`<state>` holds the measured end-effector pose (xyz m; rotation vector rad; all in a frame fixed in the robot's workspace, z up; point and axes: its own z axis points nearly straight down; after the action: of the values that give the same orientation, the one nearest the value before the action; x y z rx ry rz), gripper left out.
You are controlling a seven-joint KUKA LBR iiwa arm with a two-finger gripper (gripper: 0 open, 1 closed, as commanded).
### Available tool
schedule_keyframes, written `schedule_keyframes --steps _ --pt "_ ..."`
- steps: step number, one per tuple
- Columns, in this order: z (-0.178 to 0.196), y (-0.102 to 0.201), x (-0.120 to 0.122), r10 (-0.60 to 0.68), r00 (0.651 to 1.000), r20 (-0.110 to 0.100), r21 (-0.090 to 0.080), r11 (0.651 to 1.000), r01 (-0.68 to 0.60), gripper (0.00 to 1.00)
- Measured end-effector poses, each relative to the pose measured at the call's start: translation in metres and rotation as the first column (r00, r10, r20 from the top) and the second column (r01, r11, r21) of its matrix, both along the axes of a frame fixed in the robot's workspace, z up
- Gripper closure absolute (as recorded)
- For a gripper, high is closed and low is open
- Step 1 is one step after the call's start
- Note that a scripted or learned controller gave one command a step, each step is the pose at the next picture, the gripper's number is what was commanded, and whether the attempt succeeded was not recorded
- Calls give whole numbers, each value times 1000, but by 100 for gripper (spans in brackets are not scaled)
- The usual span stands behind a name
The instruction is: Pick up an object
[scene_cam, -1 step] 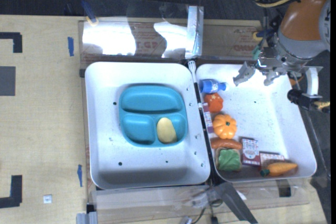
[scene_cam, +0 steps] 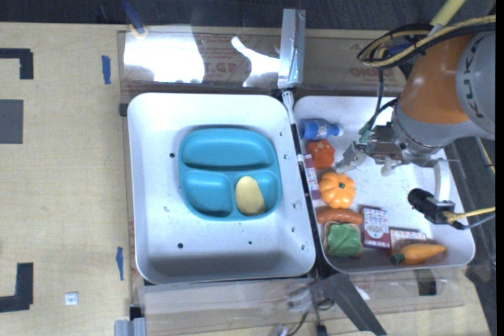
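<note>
My gripper (scene_cam: 352,158) hangs low over the right bin (scene_cam: 461,248), close to the right of a red object (scene_cam: 320,153) and just above a small orange pumpkin (scene_cam: 337,189). Nothing is visibly held in it. A blue-capped white bottle (scene_cam: 319,128) lies at the back of this bin. Toward the front lie an orange-red sausage (scene_cam: 339,216), a green leafy item (scene_cam: 343,239), two maroon boxes (scene_cam: 375,225) (scene_cam: 405,237) and a carrot (scene_cam: 420,252).
The left bin (scene_cam: 150,169) holds a blue divided plate (scene_cam: 224,149) with a pale yellow oval object (scene_cam: 250,195) in its lower right compartment. A metal divider (scene_cam: 290,47) stands behind the bins. The arm's orange band (scene_cam: 437,86) looms over the right bin's back right.
</note>
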<state>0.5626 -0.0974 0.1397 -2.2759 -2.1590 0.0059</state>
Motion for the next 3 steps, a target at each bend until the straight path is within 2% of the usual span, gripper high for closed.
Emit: schedule_keyframes --steps 1,2,3 --pt "-28 0 -1 77 996 40 -9 997 -76 0" --pt "49 -21 -55 -235 972 9 -1 972 235 0" --pt "-52 0 -7 -184 983 15 0 983 184 0"
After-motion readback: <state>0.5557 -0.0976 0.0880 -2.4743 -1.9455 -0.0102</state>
